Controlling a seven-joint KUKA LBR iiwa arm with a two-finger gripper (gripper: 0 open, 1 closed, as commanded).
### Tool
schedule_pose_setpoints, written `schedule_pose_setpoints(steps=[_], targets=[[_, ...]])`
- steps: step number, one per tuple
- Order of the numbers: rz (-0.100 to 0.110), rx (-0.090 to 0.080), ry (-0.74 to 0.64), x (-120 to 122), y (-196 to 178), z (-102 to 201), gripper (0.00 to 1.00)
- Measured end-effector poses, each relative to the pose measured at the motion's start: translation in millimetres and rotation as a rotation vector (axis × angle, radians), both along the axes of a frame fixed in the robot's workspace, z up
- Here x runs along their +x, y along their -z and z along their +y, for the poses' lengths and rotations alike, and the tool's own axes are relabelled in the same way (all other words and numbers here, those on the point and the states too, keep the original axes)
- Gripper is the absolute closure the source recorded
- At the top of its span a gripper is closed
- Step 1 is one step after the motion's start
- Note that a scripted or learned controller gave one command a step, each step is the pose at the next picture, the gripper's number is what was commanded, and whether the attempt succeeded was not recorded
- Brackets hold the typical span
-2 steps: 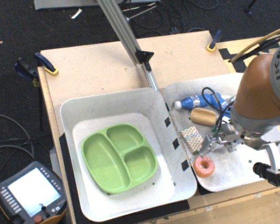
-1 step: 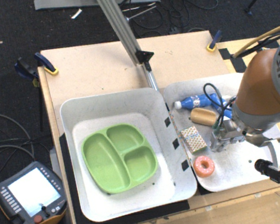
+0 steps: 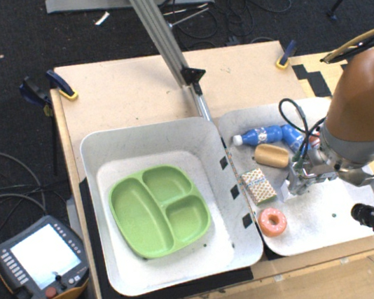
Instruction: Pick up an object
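Pink donut (image 3: pixel 274 221) sat at the front of the right bin (image 3: pixel 328 231), just beside the wall it shares with the left bin (image 3: pixel 102 195). A patterned box (image 3: pixel 258 185) lay right behind it, then a tan roll (image 3: pixel 272 155) and a blue bottle (image 3: pixel 270 134) further back, those two touching. The end effector (image 3: pixel 299 182) hung low over the right bin, just right of the box and near the roll; couldn't tell whether it was spread or pressed together, the wrist and cables blocked it. Nothing visibly pinched. The left bin had a green divided tray (image 3: pixel 160 210) in it. Both bins sat on the bench (image 3: pixel 127 91), with a pendant (image 3: pixel 42 265) off to the left on the floor.
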State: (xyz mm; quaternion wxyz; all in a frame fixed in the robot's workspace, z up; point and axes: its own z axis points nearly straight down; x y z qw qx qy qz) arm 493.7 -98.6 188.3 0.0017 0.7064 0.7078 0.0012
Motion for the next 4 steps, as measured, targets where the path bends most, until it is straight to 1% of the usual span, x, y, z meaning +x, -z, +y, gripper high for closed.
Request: schedule_pose_setpoints(steps=[1,2,3,4], targets=[[-0.001,-0.001,-0.001,1.7,-47.4,0.0,1.00],[0.002,0.002,-0.006,17.0,-54.7,51.3,1.00],[0.002,0.003,-0.007,42.2,-61.7,105.0,1.00],[0.002,0.002,-0.006,72.7,-55.6,160.9,1.00]])
